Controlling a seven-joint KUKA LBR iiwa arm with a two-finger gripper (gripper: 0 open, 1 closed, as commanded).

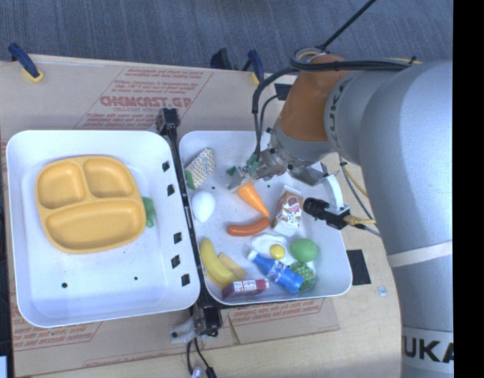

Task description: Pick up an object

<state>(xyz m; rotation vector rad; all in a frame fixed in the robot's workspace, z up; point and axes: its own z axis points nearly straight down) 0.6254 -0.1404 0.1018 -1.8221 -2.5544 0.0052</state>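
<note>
The arm is reaching in from the right, its gripper [257, 168] hanging low in the right bin [336, 270] just above the carrot [254, 198]. A sausage [248, 227], white egg [203, 205], banana [215, 263] and green ball [304, 250] are lying nearby. A yellow divided tray [89, 203] is sitting in the left bin [37, 298].

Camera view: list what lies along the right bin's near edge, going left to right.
Banana → red-labelled packet → blue bottle → green ball, all in the right bin.
</note>
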